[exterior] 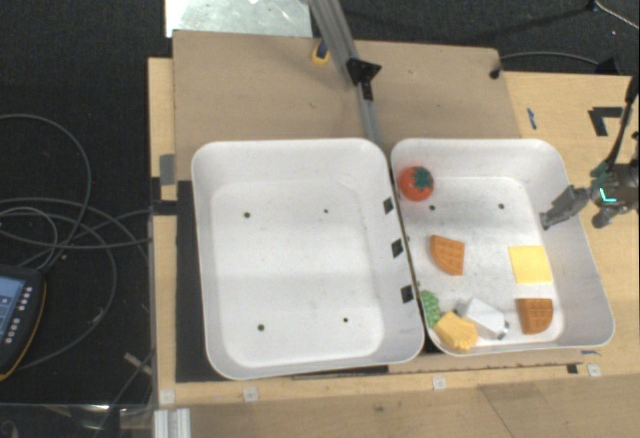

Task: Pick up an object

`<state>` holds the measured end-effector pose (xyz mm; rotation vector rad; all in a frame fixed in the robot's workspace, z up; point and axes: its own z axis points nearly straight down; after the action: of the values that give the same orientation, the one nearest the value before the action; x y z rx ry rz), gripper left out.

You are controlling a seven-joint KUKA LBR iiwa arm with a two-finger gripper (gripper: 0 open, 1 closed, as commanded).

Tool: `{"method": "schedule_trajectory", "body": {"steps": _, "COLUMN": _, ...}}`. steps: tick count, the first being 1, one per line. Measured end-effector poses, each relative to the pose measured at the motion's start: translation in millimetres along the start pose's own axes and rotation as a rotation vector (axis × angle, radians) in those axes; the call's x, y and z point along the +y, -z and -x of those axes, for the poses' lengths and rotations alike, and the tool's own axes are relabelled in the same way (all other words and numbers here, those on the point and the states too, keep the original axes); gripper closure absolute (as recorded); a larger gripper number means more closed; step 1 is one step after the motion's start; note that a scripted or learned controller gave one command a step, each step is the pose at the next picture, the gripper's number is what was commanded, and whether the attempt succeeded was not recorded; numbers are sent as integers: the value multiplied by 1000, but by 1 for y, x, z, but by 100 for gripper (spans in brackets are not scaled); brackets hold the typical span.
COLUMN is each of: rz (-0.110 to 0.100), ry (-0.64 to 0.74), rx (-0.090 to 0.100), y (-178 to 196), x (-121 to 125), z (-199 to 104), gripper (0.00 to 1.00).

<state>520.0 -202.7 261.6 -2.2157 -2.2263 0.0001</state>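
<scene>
White plastic right-hand bin holds every candidate object; the white left-hand bin sits beside it. The two-finger gripper is seen at the right bin's right rim, its two dark fingers spread apart with nothing between them, so nothing is held.

Objects are placed as follows: a round red tomato-like toy with a green top near the upper left corner, an orange wedge-shaped piece mid-bin, a flat yellow square block toward the right, an orange-brown block just below it.

A cluster is packed at the lower left: a small green knobbly item, a yellow chunk and a grey-white piece, touching or nearly so.

Risks are judged:
- The rim could be clipped on descent, since the gripper sits right over the wall.
- The flat yellow square could be missed, lying low.
- The cluster could be jostled, or two items pinched together.
- The round toy could be rolled away by one finger.
</scene>
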Motion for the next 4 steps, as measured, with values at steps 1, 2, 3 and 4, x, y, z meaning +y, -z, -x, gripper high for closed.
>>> {"method": "schedule_trajectory", "body": {"steps": 1, "rz": 3, "ry": 0, "rx": -1, "y": 1, "x": 1, "z": 0, "gripper": 0}}
{"method": "schedule_trajectory", "body": {"steps": 2, "rz": -3, "ry": -4, "rx": 0, "y": -60, "x": 5, "z": 2, "gripper": 0}}
{"method": "schedule_trajectory", "body": {"steps": 3, "rz": -2, "ry": -5, "rx": 0, "y": -117, "x": 1, "z": 11, "gripper": 0}}
{"method": "schedule_trajectory", "body": {"steps": 4, "rz": -2, "ry": -4, "rx": 1, "y": -169, "x": 1, "z": 10, "gripper": 0}}
